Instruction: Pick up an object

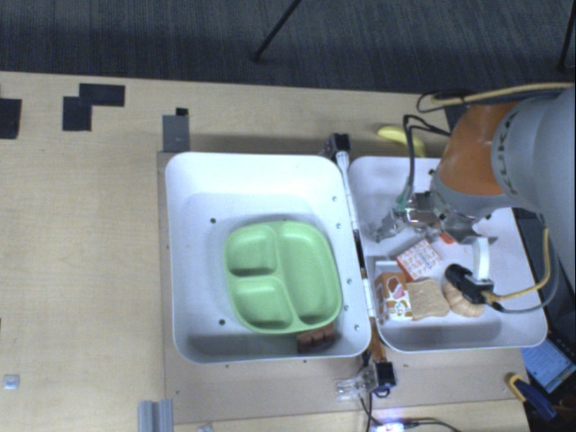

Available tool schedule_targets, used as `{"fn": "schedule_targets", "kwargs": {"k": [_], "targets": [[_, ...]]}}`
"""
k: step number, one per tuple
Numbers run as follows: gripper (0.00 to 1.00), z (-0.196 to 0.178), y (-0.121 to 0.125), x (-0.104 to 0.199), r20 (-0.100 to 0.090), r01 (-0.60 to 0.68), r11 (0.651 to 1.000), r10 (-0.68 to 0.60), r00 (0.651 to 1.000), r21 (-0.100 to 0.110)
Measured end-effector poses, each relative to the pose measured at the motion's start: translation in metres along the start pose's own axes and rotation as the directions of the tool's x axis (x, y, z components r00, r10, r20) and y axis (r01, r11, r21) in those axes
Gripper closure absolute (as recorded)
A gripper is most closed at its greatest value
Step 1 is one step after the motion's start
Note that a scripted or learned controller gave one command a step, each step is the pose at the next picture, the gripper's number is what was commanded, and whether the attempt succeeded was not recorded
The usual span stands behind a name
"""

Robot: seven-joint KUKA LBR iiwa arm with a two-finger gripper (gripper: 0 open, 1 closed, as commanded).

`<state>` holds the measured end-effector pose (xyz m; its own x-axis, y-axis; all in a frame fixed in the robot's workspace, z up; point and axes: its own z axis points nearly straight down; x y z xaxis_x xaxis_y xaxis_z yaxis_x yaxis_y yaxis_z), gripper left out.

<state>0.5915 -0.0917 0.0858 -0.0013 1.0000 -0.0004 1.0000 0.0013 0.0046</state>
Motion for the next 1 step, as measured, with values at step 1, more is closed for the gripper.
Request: {"fn": "schedule_targets", "kwargs": {"k": [1], "targets": [[1.00, -0.0119, 0.0021, 0.0005, 0.000, 0.001, 1.000, -0.001, 1.000, -0.006]]}}
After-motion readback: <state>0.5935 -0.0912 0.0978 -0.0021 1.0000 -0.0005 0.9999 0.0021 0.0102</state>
